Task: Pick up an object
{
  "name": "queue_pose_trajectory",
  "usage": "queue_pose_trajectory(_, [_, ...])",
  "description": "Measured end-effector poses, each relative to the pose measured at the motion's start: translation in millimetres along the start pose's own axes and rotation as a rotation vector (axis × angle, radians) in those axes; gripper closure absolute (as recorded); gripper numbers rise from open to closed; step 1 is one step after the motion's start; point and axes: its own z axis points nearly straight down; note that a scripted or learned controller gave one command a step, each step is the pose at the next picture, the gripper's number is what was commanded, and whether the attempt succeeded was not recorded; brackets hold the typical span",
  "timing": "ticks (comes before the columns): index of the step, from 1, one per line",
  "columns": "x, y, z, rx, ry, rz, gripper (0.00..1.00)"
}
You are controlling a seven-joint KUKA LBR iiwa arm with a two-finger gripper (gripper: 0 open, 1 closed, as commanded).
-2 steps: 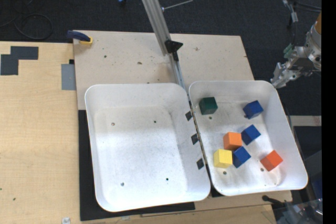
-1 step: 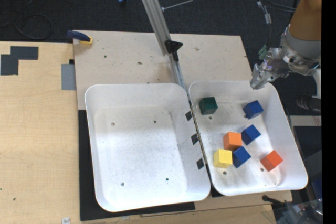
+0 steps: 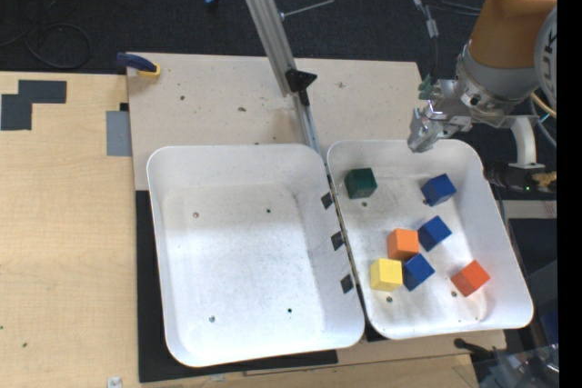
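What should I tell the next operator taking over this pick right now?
Gripper: hanging over the far rim of the right bin, nothing visible between its fingers; open or shut is not readable.
Right bin holds seven blocks: green block far left, three blue blocks, orange block, yellow block, red-orange block.
Left bin: no blocks seen in it.
Done: no pick made so far.
Left: descend onto one block, grasp, lift. The top blue block and the green one look nearest.
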Motion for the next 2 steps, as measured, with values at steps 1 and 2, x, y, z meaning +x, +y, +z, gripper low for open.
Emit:
queue_pose_trajectory(1, [49.8,6.7,-0.8,-0.002,0.000,0.001,1.00])
queue_pose_trajectory(2, [95.3,15.3,13.8,0.002,0.000,0.000,1.00])
